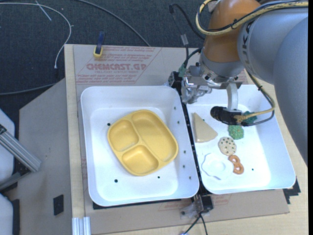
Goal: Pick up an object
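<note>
My gripper (pixel 192 91) hangs over the far left corner of the right bin (pixel 274 173), close to the wall between the two bins. Just in front of it lies a pale yellow cheese wedge (pixel 203 129). Further right and nearer the front are a small green piece (pixel 236 131), a spotted cookie (pixel 226 145), an orange pretzel (pixel 236 164) and a flat white piece (pixel 213 165). Nothing shows in the gripper.
A yellow divided plate (pixel 142 141) lies in the middle of the left bin (pixel 93 131). The grey arm with its orange band (pixel 230 18) comes in from the upper right, above the right bin's far side. Cardboard (pixel 122 65) lies behind the bins.
</note>
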Tool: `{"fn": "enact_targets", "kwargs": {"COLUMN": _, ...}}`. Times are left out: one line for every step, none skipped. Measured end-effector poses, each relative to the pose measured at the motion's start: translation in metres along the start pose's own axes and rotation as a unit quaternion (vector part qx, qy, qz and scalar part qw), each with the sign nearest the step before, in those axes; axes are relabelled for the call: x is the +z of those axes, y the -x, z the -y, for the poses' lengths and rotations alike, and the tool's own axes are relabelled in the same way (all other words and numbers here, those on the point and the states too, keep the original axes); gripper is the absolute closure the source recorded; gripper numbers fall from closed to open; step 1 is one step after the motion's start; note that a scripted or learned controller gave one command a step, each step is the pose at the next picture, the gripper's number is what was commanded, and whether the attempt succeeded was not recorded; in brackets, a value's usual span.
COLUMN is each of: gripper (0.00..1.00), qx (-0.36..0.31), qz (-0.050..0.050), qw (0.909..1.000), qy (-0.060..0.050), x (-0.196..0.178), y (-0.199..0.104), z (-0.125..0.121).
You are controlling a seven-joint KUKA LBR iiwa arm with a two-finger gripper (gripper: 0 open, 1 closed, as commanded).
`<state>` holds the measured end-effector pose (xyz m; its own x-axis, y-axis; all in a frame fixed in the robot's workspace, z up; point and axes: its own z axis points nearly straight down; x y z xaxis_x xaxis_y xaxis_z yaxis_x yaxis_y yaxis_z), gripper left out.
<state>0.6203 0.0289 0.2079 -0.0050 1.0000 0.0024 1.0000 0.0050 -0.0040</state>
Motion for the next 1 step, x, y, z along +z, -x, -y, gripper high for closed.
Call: {"fn": "enact_targets", "kwargs": {"gripper": 1.00, "qx": -0.001, "qz": 0.000, "qw": 1.0000, "qy": 0.002, "x": -0.0096, "y": -0.0624, "z": 0.0107}}
